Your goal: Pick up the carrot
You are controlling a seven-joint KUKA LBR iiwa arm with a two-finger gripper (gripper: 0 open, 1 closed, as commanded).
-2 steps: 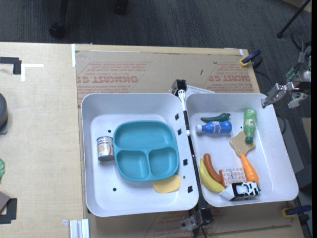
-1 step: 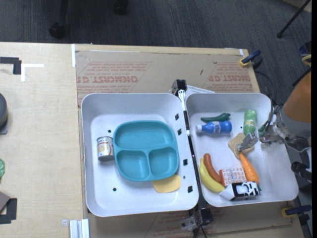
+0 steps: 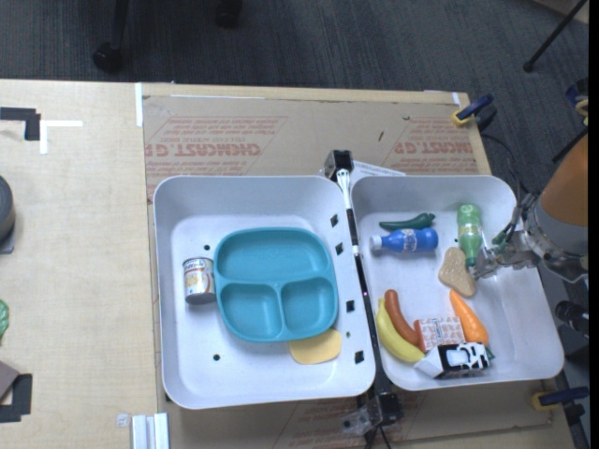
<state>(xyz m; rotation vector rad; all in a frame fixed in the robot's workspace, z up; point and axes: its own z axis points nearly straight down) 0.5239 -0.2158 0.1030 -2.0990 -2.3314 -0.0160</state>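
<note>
The orange carrot (image 3: pixel 468 316) lies in the right bin (image 3: pixel 538 330), pointing from upper left to lower right, beside a red-and-white box (image 3: pixel 438 329). My gripper (image 3: pixel 485 264) reaches in from the right and hangs just above the carrot's upper end, next to a tan slice (image 3: pixel 456 272) and below a green bottle (image 3: pixel 469 226). Nothing is visibly held in it.
The right bin also holds a green pepper (image 3: pixel 408 222), a blue bottle (image 3: pixel 404 241), a red sausage (image 3: pixel 401 314), a banana (image 3: pixel 395 338) and a black-and-white carton (image 3: pixel 459 359). In the left bin (image 3: pixel 173 363) are a teal divided tray (image 3: pixel 278 283), a small can (image 3: pixel 197 279) and a yellow disc (image 3: pixel 315 348).
</note>
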